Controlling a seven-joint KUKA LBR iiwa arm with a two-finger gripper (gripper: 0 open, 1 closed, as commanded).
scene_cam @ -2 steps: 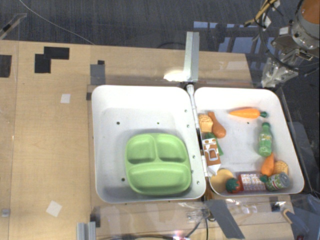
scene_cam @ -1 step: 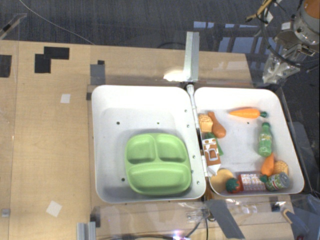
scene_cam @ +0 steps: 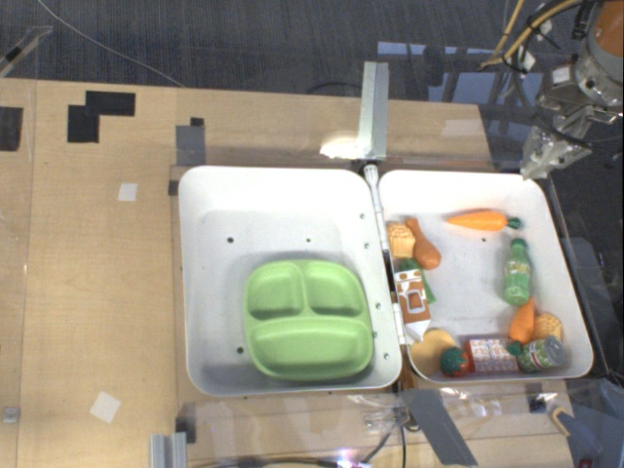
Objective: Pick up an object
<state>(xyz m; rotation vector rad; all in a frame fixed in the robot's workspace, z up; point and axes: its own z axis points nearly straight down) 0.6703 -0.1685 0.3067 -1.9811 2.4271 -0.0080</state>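
The claw [scene_cam: 544, 156] hangs over the right bin's [scene_cam: 468, 188] far right corner; whether it is apart or together, I cannot tell. A carrot [scene_cam: 478, 220] lies nearby inside that bin.

A single fixed camera looks down at a slant from above the wooden bench [scene_cam: 88, 291], taking in both shallow white plastic bins [scene_cam: 210, 261] whole

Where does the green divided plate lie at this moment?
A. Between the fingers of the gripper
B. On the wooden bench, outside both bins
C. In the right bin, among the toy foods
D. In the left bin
D. The green divided plate lies flat on the floor of the left bin, while the toy foods are in the right bin.
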